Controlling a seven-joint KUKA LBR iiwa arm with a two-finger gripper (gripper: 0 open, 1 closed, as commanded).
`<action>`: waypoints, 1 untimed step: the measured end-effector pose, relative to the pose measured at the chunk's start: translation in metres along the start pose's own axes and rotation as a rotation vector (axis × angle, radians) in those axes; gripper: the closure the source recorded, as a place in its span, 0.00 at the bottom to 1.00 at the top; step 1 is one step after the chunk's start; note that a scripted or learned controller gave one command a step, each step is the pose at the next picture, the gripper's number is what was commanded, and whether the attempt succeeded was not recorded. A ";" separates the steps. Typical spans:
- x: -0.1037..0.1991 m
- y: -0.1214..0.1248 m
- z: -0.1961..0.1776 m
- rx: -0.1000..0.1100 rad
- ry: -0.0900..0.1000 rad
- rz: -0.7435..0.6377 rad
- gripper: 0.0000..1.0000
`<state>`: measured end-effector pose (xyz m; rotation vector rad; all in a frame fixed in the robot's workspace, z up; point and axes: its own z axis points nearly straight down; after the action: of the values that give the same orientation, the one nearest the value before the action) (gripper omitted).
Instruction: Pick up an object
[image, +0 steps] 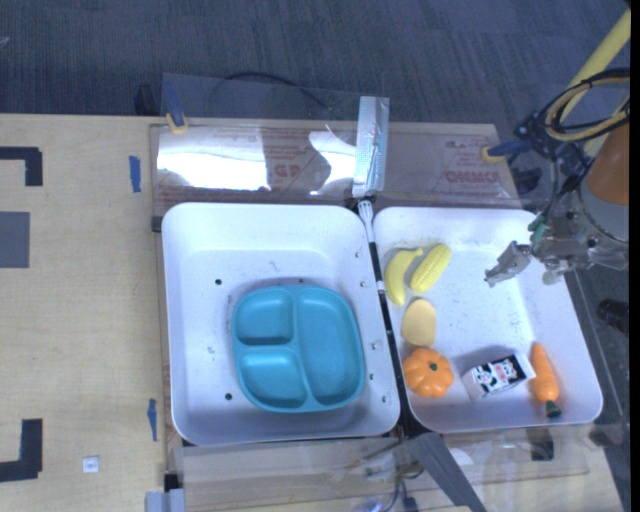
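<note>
Nothing is picked yet: tool (520, 262) is poised over right bin (575, 345), grip state can't be told (too small); corn (431, 266), pumpkin (429, 373) etc. lie untouched.

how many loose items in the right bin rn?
6. Yellow banana and corn cob at the far left; pale yellow potato-like piece below them; orange pumpkin, black-and-white carton and orange carrot along the near edge.
</note>
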<state>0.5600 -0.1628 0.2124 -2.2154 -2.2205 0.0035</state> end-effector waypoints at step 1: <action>0.000 0.002 -0.008 0.001 0.000 -0.002 1.00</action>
<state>0.5617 -0.1625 0.2204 -2.2127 -2.2225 0.0039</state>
